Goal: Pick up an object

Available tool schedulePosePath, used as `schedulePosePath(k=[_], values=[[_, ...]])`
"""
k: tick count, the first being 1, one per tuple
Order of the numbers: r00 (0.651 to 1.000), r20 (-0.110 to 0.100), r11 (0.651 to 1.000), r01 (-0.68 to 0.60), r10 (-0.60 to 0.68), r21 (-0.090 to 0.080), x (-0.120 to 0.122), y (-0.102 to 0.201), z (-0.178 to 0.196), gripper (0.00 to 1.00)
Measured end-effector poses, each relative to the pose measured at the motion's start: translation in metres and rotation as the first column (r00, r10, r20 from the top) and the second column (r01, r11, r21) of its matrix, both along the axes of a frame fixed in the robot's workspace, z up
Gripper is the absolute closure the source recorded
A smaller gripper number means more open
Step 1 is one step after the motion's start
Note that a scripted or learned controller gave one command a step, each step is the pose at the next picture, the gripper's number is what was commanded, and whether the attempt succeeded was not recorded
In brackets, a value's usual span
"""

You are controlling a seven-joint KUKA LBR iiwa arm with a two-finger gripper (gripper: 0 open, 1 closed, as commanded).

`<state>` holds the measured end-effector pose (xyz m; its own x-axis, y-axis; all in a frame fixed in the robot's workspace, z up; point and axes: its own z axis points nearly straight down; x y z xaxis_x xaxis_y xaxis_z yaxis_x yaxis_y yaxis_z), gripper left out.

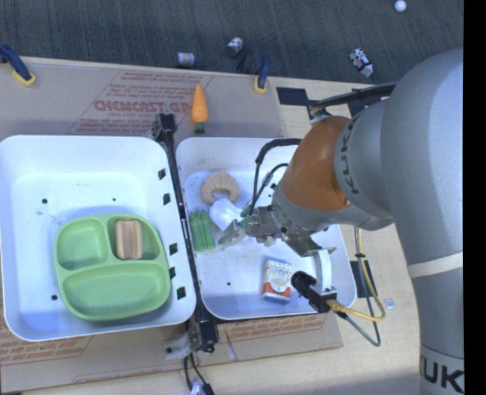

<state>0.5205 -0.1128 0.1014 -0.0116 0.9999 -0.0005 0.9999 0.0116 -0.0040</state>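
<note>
Camera view places the grey arm (407, 155), entering from the right, over the right bin (226, 303), with the gripper (236, 230) low near that bin's left side; whether its pincer is spread or pressed together cannot be told. Just beside the gripper lie a white rounded object (223, 213), a tan mushroom-shaped piece (219, 186) farther back, and a green ridged item (201, 230) to the left, while a small carton (277, 280) lies nearer, toward the right. The left bin (29, 171) holds a green divided tray (111, 286) with a tan block (128, 239) in its far right compartment, and an orange carrot-shaped toy (199, 105) lies on the cardboard (127, 97) beyond the bins.
</note>
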Motion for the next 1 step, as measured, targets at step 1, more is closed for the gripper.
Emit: schedulePosePath(k=[1], values=[[1.0, -0.001, 1.0, 0.005, -0.005, 0.002, -0.0448, 0.0138, -0.0104, 0.0]])
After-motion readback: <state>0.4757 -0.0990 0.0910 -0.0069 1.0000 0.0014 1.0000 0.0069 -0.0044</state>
